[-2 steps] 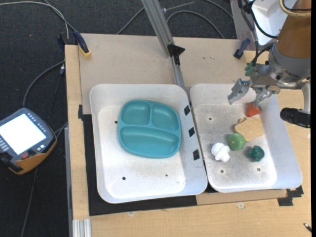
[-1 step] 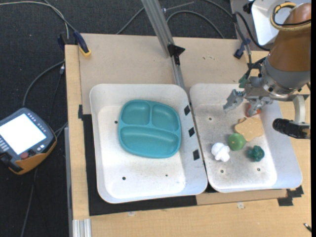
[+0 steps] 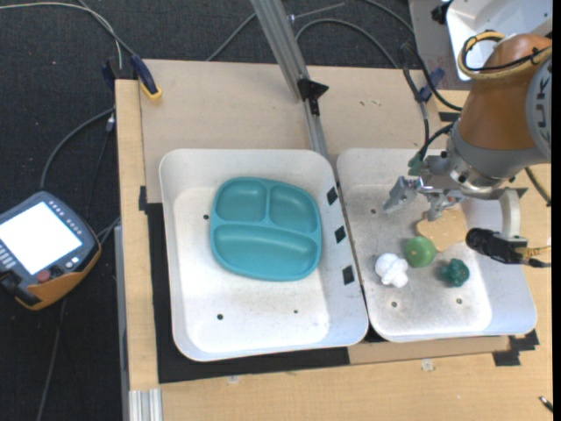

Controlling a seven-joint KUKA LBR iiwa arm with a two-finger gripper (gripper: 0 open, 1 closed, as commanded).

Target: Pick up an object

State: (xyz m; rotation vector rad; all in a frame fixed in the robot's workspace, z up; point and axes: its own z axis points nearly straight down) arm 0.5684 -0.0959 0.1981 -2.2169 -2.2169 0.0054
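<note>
Camera view looks down on a table [image 3: 237, 103] with two white bins. Left bin [image 3: 188, 323] has a blue plate [image 3: 265, 228] with three parts. Right bin [image 3: 504, 310] has a white toy [image 3: 392, 269], a green ball [image 3: 420, 251], a dark green toy [image 3: 454, 273] and a tan flat piece [image 3: 445, 229] (partly hidden by the arm). Jaws [image 3: 421, 196] hang over the far part of the right bin, spread wide, with nothing between them. The green ball sits just near of them, touching the tan piece.
</note>
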